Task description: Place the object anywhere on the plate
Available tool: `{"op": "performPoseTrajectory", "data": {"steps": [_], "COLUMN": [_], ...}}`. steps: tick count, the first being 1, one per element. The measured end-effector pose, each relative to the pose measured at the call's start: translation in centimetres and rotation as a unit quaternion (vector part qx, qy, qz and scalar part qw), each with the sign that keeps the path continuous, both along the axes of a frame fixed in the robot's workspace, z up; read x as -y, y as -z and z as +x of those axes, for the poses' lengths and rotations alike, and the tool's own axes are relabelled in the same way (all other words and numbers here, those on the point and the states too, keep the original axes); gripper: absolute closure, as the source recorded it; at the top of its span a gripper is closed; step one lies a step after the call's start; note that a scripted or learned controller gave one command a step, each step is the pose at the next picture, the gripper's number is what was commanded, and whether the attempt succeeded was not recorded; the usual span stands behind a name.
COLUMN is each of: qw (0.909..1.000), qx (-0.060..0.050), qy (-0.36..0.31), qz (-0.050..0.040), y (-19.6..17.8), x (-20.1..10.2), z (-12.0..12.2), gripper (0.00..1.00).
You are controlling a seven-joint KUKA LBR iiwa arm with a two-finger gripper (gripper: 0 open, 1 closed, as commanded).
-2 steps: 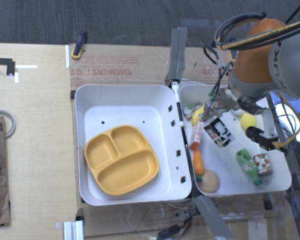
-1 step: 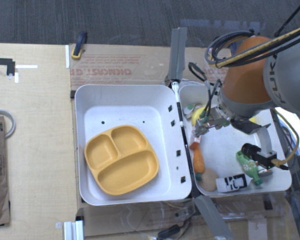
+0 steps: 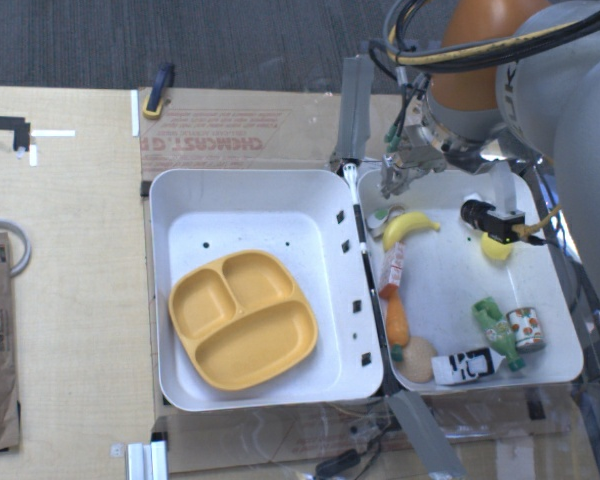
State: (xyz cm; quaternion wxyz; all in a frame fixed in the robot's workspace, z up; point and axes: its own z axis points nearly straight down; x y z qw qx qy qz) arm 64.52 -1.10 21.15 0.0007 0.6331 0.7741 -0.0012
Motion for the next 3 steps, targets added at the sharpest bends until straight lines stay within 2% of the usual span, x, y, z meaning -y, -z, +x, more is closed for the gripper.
{"op": "performPoseTrajectory", "data": {"steps": [1,2,3], "qw": [0.9895,0.9403,0.9715], "qx": [0.0,0.0,-0.002], "qy": [0.144,0.34,0.237], "qz": [-0.0004,-0.0008,-0.0009], "y": [-1.5,-5.2,0.5], "x": [-6.4,-8.6,-8.6], "z": [1.4,1.4,1.3], "gripper": [1.0,1.0,1.0]}}
